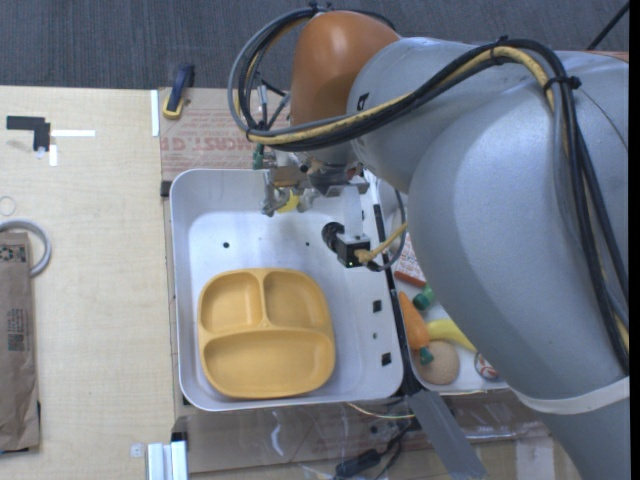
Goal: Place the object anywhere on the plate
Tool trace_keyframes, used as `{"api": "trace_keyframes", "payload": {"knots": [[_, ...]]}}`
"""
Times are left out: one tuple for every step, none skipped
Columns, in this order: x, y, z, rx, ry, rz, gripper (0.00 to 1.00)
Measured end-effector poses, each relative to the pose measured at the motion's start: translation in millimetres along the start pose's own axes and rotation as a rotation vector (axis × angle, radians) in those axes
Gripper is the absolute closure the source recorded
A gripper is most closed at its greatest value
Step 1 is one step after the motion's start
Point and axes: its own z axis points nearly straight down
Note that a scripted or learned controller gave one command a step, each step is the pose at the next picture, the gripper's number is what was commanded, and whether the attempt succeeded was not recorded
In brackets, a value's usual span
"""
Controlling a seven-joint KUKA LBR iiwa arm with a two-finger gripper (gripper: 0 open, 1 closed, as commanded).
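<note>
gripper (283, 200) low, arm (480, 188) bent over

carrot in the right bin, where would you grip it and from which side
Grip the carrot across its orange body, coming straight down from above. It lies flat and long, green top toward the far end, so fingers close across its narrow width. The arm hides the bin's right side and a banana lies close, so stay mid-body.

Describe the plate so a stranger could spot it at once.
Look at the left white bin, the one the grey arm reaches over. On its floor, at the near end, lies the plate: a yellow-orange rounded square split into three compartments. Nothing else in that bin is as large or that colour.
</note>
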Motion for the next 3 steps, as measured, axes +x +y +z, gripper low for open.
{"api": "trace_keyframes", "payload": {"knots": [[55.4, 4.1, 52.4, 0.022, 0.003, -0.191, 1.0], [51.1, 3.8, 51.4, 0.021, 0.002, 0.153, 1.0], [50.2, 3.9, 42.0, 0.021, 0.0, 0.15, 1.0]]}}
